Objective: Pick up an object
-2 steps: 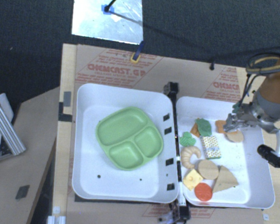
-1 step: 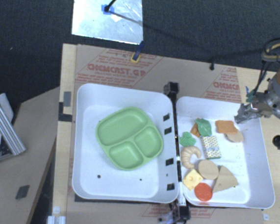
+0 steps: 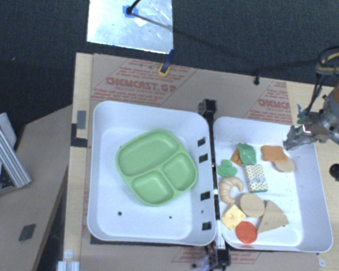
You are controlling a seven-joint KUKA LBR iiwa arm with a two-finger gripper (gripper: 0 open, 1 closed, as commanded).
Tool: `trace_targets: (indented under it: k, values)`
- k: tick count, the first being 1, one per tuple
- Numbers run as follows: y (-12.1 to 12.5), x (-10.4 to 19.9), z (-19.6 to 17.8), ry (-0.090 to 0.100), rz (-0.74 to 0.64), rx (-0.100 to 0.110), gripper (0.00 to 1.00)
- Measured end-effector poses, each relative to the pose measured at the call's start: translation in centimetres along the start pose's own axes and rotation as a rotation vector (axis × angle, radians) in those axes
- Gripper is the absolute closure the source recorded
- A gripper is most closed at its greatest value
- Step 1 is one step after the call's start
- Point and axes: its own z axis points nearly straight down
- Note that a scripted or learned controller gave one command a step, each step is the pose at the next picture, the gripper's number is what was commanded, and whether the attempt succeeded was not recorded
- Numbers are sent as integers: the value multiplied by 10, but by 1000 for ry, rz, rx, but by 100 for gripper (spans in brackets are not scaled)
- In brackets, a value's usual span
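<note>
Camera view showed the gripper [image 3: 294,140] hovering over the top right corner of the right bin [image 3: 319,194]; whether it was open or closed I could not tell. Nothing was seen in its grasp. The nearest food, an orange slab [image 3: 273,152], lay just to its lower left, long axis running left-right, touching a tan round [image 3: 284,165].

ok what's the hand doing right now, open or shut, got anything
hand: cannot be told; it hangs over the right bin's far edge near the orange piece, with nothing seen in it.
</note>
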Motion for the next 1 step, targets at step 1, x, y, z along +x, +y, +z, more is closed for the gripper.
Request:
trace_targets:
  k: [1]
  values:
    - [-3, 54, 10, 2, -3, 3, 100]
